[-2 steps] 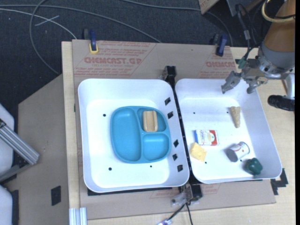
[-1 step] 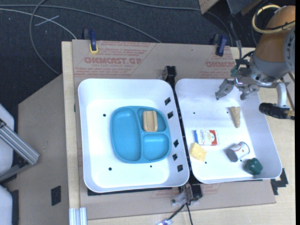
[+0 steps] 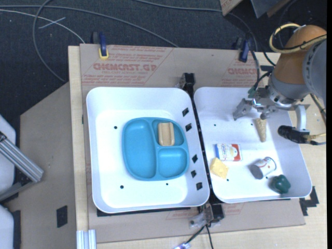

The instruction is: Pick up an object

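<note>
The gripper (image 3: 258, 111) hangs over the back of the right bin (image 3: 295, 196), its grey fingers (image 3: 241, 109) spread, nothing between them. Just beside and below it lies a cone (image 3: 261, 129), long axis running toward the bin's front. Farther forward are the packet (image 3: 228, 152), yellow piece (image 3: 219, 168), cup (image 3: 262, 167) and green lump (image 3: 280, 183). The cone looks nearest.

Claw (image 3: 258, 109) hangs over the right bin (image 3: 295, 162), just above a tan cone (image 3: 262, 129); blue tray (image 3: 148, 152) in the left bin (image 3: 101, 139).
</note>
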`<control>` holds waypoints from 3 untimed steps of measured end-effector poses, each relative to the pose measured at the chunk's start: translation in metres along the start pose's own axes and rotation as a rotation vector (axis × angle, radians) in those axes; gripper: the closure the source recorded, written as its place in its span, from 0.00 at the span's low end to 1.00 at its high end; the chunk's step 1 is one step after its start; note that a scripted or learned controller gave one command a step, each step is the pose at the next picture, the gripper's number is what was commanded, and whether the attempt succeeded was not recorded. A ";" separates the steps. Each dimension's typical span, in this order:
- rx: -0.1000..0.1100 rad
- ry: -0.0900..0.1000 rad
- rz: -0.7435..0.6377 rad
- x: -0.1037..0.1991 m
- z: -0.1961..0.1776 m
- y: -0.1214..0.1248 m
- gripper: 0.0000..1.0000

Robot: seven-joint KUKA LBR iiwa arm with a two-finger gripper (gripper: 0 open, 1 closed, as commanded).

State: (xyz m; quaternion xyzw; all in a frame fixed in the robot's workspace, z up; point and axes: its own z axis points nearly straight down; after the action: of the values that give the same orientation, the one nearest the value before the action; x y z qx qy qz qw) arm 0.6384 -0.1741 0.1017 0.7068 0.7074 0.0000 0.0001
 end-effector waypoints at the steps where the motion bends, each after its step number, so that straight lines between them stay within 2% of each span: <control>1: -0.005 -0.001 0.000 0.000 -0.014 0.001 1.00; 2: -0.005 -0.001 0.002 -0.002 -0.063 -0.006 1.00; 3: -0.006 -0.001 0.000 0.001 -0.108 -0.004 1.00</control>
State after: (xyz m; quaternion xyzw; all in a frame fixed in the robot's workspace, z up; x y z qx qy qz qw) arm 0.6347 -0.1732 0.2098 0.7068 0.7074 0.0016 0.0026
